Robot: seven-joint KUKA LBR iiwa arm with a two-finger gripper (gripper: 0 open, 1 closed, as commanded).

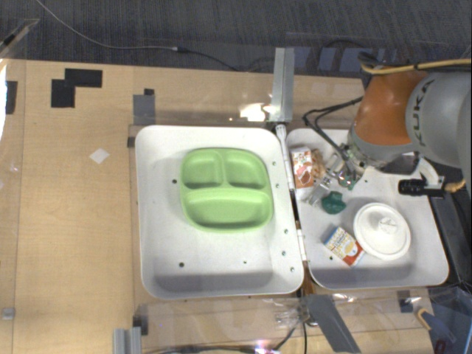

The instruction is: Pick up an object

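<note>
Camera view, looking down at a slant, takes in a wooden bench (66,220) with two shallow white bins set side by side. Filling the middle of the left bin (158,271) is a pale green tray (225,188) with three compartments, two small ones toward the top of the frame and one long one below them. The right bin (428,268) holds four loose things. Hard against its left wall, in the upper left corner, sits a crumpled snack packet (305,166), printed in orange, brown and white. Right of centre is a round white lid (382,230) with a raised middle. Just left of that lid, toward the bottom of the frame, lies a small box (343,245), tilted, in blue, yellow and red. A small dark green object (333,203), rounded, lies between the packet and the lid. The grey arm with its orange band reaches in from the upper right, and the gripper (330,184) sits low just above the green object, right beside the packet. Whether the grip is released or clenched I cannot tell.
</note>
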